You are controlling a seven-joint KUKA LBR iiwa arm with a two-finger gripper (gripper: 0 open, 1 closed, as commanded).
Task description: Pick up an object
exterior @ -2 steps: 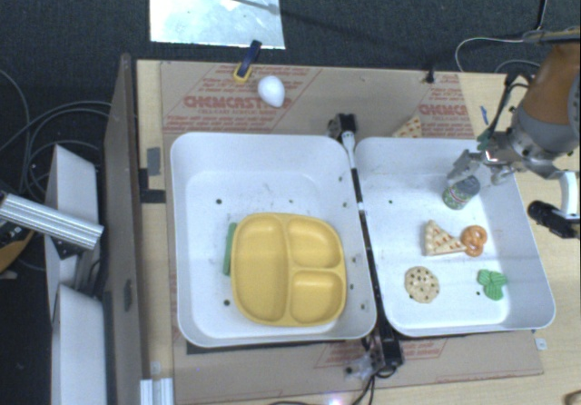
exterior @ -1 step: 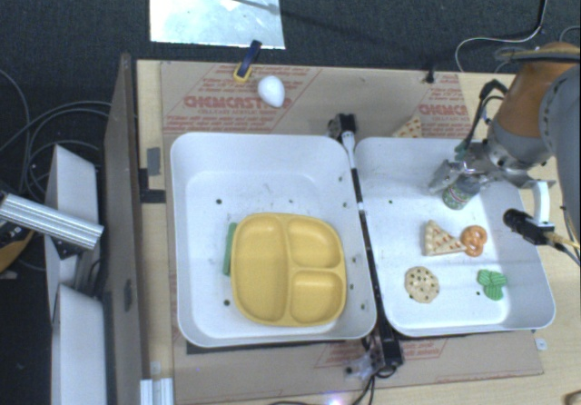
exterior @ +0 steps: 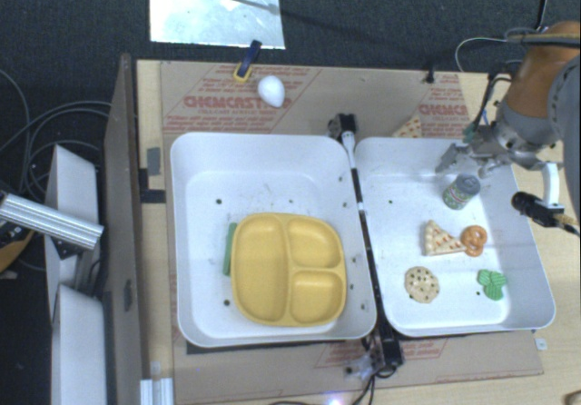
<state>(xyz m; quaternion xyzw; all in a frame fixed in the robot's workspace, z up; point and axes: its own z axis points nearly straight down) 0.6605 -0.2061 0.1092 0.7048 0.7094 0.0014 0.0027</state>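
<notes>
cookie (exterior: 421, 284) sits low; gripper (exterior: 465, 178), open or closed unclear, over grey can (exterior: 461, 192).

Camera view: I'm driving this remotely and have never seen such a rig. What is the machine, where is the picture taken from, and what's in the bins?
One camera looks down at a slant on two white bins. The grey and orange robot arm reaches in from the right; its gripper hangs over the right bin, just above a small grey can. That bin also has a toast wedge, a pretzel, a cookie and a green piece. The left bin has a yellow divided tray.
</notes>
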